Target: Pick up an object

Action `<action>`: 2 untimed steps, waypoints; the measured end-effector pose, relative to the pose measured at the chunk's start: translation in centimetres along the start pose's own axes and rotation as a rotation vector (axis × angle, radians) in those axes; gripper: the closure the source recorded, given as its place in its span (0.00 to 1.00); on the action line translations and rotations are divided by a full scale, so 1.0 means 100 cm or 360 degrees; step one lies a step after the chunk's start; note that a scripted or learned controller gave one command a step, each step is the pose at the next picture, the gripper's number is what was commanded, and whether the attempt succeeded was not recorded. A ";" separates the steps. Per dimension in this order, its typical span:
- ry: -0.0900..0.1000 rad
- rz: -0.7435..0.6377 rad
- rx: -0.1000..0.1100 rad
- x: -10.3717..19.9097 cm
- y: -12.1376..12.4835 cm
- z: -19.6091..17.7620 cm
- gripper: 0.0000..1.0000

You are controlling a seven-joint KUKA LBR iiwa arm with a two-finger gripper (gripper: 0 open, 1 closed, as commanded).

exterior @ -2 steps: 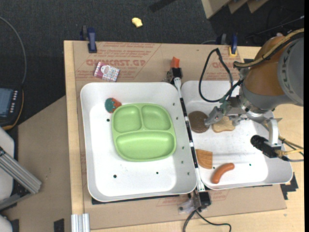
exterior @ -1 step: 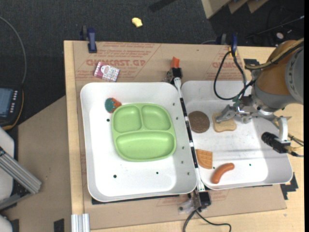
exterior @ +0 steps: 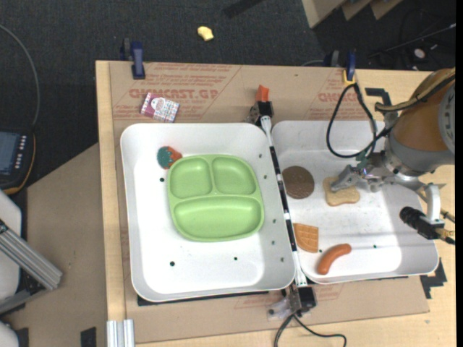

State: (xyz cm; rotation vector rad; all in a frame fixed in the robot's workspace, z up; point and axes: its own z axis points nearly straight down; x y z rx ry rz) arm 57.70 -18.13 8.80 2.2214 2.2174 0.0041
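Bread-shaped tan piece [exterior: 342, 195] lies in the right bin [exterior: 405, 262], upper middle, long axis running roughly left-right with a slight tilt. Tool [exterior: 352, 180] sits directly over its upper edge, at or just touching it; the finger state cannot be told from this angle, the metal parts blur together.

Other items in right bin: brown round cookie [exterior: 297, 181] near the left wall, just beside the tan piece; waffle-patterned orange square [exterior: 307, 237] below the cookie; sausage [exterior: 333, 257] near the front wall, long axis slanting up to the right, rounded end pointing at the bin's front-left corner.

Left bin [exterior: 148, 251] carries a green three-compartment plate [exterior: 215, 196], with a small red-and-teal object [exterior: 169, 156] touching the plate's upper-left corner.

Writing: cardboard surface [exterior: 217, 82] shows red print, partly legible as "CHENCAST.GP" — likely incomplete. Small pink-and-white packet [exterior: 160, 106] lies on the cardboard behind the left bin; its label is too small to read.
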 end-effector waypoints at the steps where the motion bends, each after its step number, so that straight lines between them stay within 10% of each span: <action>1: 0.0004 -0.0010 0.0008 0.048 -0.005 -0.011 0.00; 2: -0.0010 0.0003 -0.0003 -0.033 0.040 -0.022 0.00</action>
